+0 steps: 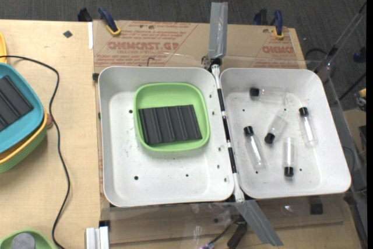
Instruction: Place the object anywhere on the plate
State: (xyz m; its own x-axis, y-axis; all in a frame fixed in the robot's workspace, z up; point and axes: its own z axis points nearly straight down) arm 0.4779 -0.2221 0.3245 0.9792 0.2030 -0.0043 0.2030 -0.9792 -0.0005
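Left shallow white bin (116, 178) is carrying a light green square plastic plate (171, 95) with a dark grey ribbed rectangular mat (171, 124) lying flat in its well. Nothing else is sitting on the plate.

Right shallow white bin (326, 175) is holding the candidates: five clear plastic vials with black caps, all lying on their sides.
- one short vial (260, 91) near the back wall
- one long vial (306, 125) toward the right wall
- one slanted vial (276, 127) in the middle
- one vial (253, 147) left of centre, near the divider between the bins
- one vial (288, 156) toward the front, cap pointing at the near edge

The vials are lying apart from each other; the slanted one and the front one are coming close but I can't tell if they are touching.

Tool state: cannot tell, so no claim about a grasp.

Progress, as a judgement: the task is sitting at zero. No vial is resting on the plate, all are lying in the right bin. Everything is remaining: pick one vial, carry it across the divider, set it anywhere on the plate.

Wooden desk (64, 143) to the left is bearing a black cable (58, 143) and a stack of teal and yellow-green trays (23, 125); both are irrelevant.
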